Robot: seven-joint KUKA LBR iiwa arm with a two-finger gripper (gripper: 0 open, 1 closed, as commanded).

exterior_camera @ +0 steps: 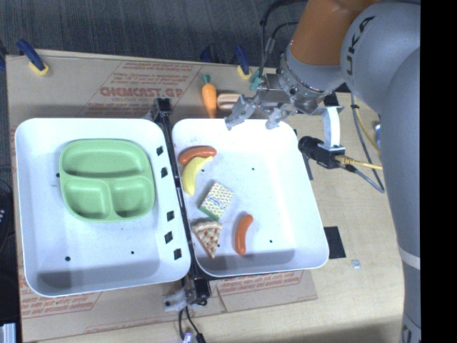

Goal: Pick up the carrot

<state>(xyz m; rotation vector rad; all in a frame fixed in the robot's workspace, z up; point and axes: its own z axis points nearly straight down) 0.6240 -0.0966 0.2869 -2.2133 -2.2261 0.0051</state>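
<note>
The carrot [208, 98], orange with a green top, lies on the cardboard just behind the right bin's [303, 191] far-left corner, outside both bins. My gripper [255, 118] hovers over the far rim of the right bin, a short way right of the carrot. Its two grey fingers [235, 115] are spread apart and open, with nothing between them. A tan piece [227, 103] lies between the carrot and the gripper, partly hidden by the left finger.
The right bin holds a sausage [198, 153], a banana [191, 175], a wrapped sandwich [216, 200], a pizza slice [208, 239] and a second sausage [243, 233]. A green divided plate [107, 179] sits in the left bin [36, 213]. Cables run right of the bins.
</note>
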